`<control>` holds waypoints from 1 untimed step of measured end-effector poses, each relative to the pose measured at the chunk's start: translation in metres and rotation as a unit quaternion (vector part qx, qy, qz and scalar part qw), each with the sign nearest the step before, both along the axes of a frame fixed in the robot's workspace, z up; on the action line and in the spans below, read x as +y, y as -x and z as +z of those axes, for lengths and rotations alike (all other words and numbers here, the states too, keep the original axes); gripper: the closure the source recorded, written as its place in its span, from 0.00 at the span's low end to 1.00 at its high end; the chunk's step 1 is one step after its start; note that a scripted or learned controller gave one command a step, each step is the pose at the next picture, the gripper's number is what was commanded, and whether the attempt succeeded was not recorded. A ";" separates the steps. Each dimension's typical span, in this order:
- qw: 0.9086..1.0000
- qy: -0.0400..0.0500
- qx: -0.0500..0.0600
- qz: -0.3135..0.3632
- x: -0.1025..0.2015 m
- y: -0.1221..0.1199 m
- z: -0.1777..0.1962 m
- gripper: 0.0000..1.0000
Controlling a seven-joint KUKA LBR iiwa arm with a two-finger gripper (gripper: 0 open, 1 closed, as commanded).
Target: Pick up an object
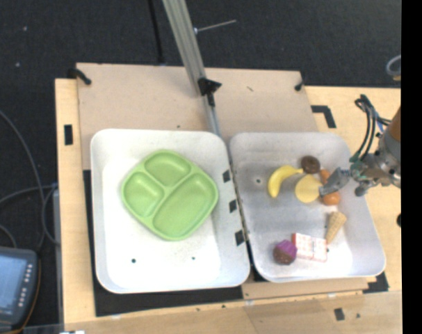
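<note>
While we can read no writing on the small red-and-white box [310, 246], we see the claw [344, 179] low at the right bin's [356, 256] right edge, its wrist level; whether it is open we cannot tell. Beside it lies one orange piece [329, 198], then one yellow round [307, 189], banana [281, 179], brown ball [309, 163], cone [334, 225], purple lump [284, 252]. One green tray [169, 195] fills the left bin [113, 256].

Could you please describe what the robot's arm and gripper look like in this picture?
At the view's right edge, the gripper is a small grey metal assembly with darker fittings. Dark cables loop above it, and a sliver of the arm's orange band shows beside them.
</note>
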State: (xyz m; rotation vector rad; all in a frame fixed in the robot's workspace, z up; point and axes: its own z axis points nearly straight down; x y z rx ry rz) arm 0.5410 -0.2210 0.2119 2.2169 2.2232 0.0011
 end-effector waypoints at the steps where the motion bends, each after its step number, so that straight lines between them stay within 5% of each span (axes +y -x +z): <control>1: 1.000 0.000 0.000 0.000 0.000 0.000 0.000 0.00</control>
